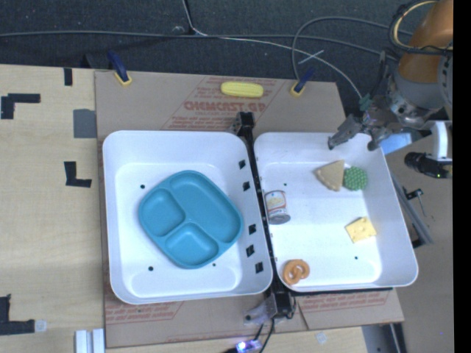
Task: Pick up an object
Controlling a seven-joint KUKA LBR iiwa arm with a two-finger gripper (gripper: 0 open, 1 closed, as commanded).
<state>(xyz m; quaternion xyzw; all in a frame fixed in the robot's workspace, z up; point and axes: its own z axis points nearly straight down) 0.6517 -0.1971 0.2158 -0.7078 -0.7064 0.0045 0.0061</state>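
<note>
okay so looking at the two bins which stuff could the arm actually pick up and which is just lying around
Job:
pincer, fingers spread
tan wedge
green ball
small can
cheese piece
pretzel
blue tray

Lying about:
yellow banana on the cardboard
blue clamps

This is a robotics lab test station. The wooden worktop carries a cardboard sheet held down by clamps, with black tape marks stuck on the wood. Two white bins sit side by side on it, loose cables trail over dark carpet, and a grey-and-orange robot arm reaches in from the right.
</note>
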